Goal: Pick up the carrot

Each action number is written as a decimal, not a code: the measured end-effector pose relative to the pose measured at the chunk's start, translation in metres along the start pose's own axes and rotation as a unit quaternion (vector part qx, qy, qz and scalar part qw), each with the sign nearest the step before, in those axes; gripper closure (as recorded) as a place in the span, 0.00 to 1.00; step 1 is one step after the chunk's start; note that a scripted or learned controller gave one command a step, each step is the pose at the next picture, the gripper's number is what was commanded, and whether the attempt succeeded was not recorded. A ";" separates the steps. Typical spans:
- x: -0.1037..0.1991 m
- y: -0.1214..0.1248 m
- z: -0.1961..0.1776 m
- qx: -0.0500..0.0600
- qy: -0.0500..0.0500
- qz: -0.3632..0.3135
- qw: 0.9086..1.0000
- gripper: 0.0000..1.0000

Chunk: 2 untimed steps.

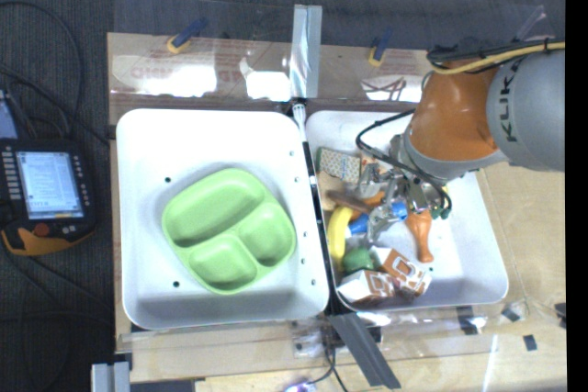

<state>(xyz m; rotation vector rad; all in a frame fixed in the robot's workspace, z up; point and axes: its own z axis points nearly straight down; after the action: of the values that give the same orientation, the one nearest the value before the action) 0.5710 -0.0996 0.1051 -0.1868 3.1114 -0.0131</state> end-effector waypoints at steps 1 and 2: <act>-0.006 0.061 -0.082 -0.005 0.008 -0.076 0.997 1.00; -0.053 0.028 -0.077 -0.010 0.008 -0.364 0.931 1.00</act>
<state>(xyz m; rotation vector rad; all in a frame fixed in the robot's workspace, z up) 0.6182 -0.0653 0.1835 -1.3150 2.8505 0.0024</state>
